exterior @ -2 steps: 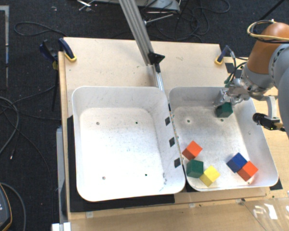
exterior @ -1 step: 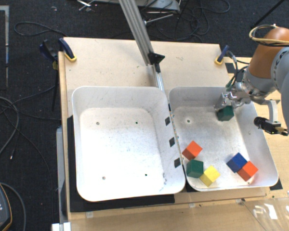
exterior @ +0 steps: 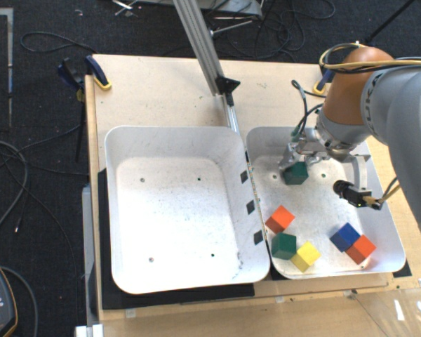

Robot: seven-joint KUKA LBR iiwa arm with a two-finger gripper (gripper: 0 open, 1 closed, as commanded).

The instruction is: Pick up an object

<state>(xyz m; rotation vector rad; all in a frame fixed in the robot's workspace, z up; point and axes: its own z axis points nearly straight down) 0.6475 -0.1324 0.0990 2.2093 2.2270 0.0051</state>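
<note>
One dark green block point(exterior: 295, 173) sits right under the end effector point(exterior: 299, 159); whether it is clamped or merely touched, I cannot tell. A shallow or off-centre grip could let it slip on lifting. Further out lie orange point(exterior: 281, 218), green point(exterior: 283, 245) and yellow point(exterior: 306, 254) blocks.

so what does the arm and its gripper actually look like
The arm is thick, smooth and light grey, with a rounded orange band above the wrist. Thin cables run beside the wrist. The gripper is a small metallic grey part, with a black fitting beside it.
</note>
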